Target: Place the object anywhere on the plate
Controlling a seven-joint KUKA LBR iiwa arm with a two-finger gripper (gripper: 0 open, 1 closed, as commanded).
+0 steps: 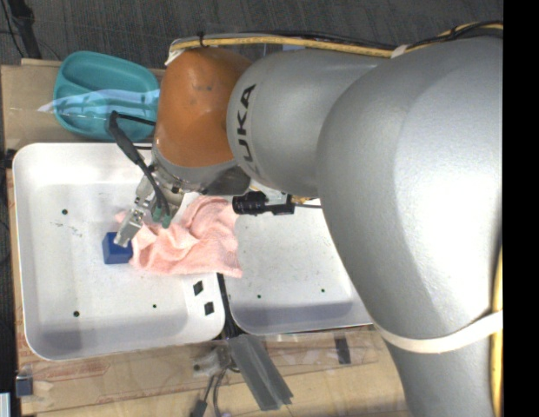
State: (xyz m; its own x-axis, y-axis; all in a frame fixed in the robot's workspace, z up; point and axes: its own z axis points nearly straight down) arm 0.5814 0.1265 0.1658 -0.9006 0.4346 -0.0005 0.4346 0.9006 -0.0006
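Observation:
A small blue block point(116, 251) lies on the floor of the left white bin point(43, 233), just left of a crumpled pink cloth point(193, 238). My gripper point(129, 228) reaches down from the orange wrist band point(196, 107) and its tip sits right at the block's upper right corner, touching or almost touching it. The cloth lies partly under the gripper and drapes over the ridge between the two bins. The arm's bulk hides most of the right bin point(287, 302).
A teal bowl-like object in clear wrapping point(104, 94) rests on the bench beyond the left bin's far edge. The left bin's floor spreads bare to the left of the block and in front of it. Black cables run along the far side.

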